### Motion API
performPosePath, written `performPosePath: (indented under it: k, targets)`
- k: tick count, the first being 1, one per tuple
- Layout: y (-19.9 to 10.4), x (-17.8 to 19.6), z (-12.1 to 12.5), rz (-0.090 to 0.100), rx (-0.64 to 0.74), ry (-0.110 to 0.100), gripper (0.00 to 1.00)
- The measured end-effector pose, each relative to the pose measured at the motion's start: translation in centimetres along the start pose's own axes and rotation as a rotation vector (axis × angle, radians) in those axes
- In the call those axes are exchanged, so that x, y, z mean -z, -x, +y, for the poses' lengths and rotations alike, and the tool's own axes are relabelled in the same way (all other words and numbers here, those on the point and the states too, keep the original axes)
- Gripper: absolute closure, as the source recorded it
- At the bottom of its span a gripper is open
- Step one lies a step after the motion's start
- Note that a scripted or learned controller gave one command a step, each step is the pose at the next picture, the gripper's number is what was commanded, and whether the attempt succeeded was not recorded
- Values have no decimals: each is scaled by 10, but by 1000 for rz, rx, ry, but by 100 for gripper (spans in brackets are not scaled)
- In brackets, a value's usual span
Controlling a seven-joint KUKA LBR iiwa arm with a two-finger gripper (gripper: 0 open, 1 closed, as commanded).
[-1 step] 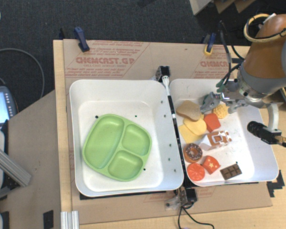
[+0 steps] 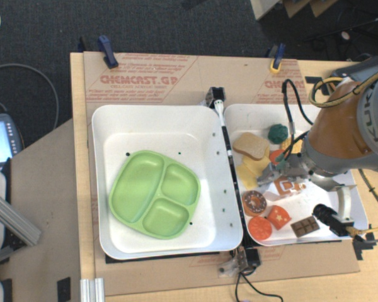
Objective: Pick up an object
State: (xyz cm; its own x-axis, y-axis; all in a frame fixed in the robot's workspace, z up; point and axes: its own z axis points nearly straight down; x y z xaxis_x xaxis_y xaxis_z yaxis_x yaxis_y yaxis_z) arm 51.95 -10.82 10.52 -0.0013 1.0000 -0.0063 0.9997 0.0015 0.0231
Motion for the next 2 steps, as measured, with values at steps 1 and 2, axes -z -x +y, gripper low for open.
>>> performPosePath:
  k: [1,2]
  targets:
    - [-3,13,4,3,1,12,100]
    - [59,75,-27,0,-8,-18,100]
